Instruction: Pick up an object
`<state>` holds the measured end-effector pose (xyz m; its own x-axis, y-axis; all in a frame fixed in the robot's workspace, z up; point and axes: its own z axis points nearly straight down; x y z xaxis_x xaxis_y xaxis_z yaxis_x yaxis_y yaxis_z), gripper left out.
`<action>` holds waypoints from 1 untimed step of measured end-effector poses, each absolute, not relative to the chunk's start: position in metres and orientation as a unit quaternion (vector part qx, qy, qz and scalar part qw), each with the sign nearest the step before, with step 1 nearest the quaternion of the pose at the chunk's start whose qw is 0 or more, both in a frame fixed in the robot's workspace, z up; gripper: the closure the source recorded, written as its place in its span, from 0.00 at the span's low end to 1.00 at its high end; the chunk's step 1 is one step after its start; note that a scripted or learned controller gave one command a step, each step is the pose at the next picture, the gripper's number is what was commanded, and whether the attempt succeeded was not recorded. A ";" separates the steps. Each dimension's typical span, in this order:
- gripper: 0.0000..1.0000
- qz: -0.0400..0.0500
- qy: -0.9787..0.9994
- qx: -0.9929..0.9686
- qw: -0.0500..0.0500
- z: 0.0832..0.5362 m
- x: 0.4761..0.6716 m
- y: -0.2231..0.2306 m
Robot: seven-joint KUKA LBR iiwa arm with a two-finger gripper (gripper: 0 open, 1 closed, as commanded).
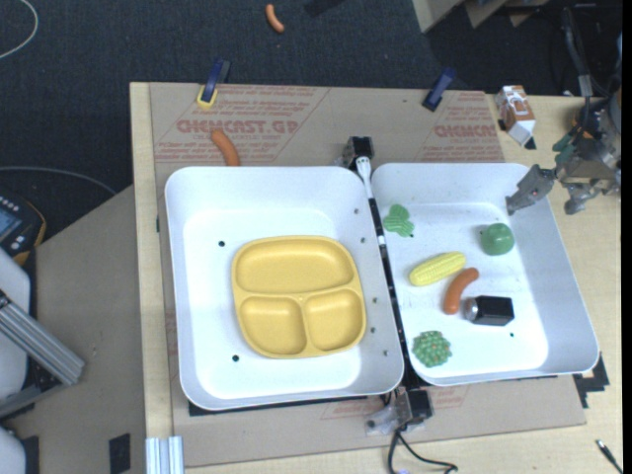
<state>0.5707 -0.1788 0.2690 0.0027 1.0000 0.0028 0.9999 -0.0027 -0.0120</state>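
Hovering at the right edge of the frame, gripper [555, 188] with fingers spread, grasping nothing; lying closest, the green ball [496, 238] in the right bin [563, 265]; needing a straight drop, centring over it, keeping clear of the bin's rim.

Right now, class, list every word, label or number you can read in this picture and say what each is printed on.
"GATORCAST GP" or similar, in faded red, partly legible: on the cardboard sheet behind the left bin.
The same red print, fainter and not fully readable: on the cardboard behind the right bin.
Small carton at the bench's far right corner: print too small to read.
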 end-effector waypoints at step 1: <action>0.00 0.000 -0.707 -0.707 0.000 0.275 0.573 -0.178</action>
